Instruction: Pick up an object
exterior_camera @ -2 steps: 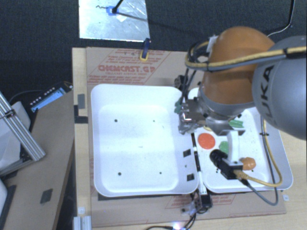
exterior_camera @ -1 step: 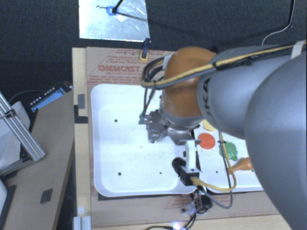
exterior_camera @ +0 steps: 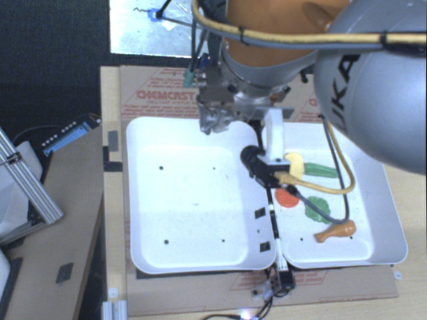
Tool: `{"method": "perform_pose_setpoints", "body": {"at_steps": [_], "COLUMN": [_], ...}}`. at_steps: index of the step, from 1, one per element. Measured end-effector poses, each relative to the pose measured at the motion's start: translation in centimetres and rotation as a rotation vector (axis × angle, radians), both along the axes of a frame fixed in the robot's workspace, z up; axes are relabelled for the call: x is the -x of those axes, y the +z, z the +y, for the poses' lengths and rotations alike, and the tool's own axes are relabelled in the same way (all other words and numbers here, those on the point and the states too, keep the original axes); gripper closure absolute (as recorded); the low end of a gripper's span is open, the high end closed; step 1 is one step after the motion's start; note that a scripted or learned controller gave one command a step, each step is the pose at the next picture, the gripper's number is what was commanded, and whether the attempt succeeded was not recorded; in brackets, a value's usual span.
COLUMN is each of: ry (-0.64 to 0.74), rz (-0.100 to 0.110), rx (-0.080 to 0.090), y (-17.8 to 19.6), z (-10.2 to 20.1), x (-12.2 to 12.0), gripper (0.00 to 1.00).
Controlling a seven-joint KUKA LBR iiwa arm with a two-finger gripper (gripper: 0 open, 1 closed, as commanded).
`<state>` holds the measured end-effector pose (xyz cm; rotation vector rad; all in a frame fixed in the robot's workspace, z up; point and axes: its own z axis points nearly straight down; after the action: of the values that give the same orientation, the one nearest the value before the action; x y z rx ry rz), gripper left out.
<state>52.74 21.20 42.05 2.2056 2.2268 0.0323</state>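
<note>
My gripper [exterior_camera: 214,120] hangs over the far edge of the left bin [exterior_camera: 143,199], near its right corner, with nothing visibly in it. The right bin [exterior_camera: 380,239] holds the objects: a yellow piece [exterior_camera: 295,163] beside a long green item [exterior_camera: 321,171], a red disc [exterior_camera: 287,199], a green leafy piece [exterior_camera: 317,209] and an orange-brown drumstick shape [exterior_camera: 335,231]. All of these lie to the right of the gripper and nearer the front. The arm's body hides the far part of the right bin.
The bins sit on a cardboard sheet [exterior_camera: 160,92] on the bench. A ridge [exterior_camera: 273,225] with black clips divides the two bins. Metal rails [exterior_camera: 27,185] and a blue-striped device [exterior_camera: 67,135] lie off to the left.
</note>
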Motion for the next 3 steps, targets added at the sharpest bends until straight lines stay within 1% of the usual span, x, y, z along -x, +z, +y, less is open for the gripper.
{"method": "perform_pose_setpoints", "body": {"at_steps": [1,2,3], "ry": [-0.007,-0.015,-0.002], "rz": [0.031,0.034,0.007], "rx": [0.014,0.016,0.003], "y": [-15.4,-29.1,-8.3], "z": [2.3,-4.7,-0.7], "x": [-2.3,-0.1,0.2], "gripper": [1.00,1.00,1.00]}}
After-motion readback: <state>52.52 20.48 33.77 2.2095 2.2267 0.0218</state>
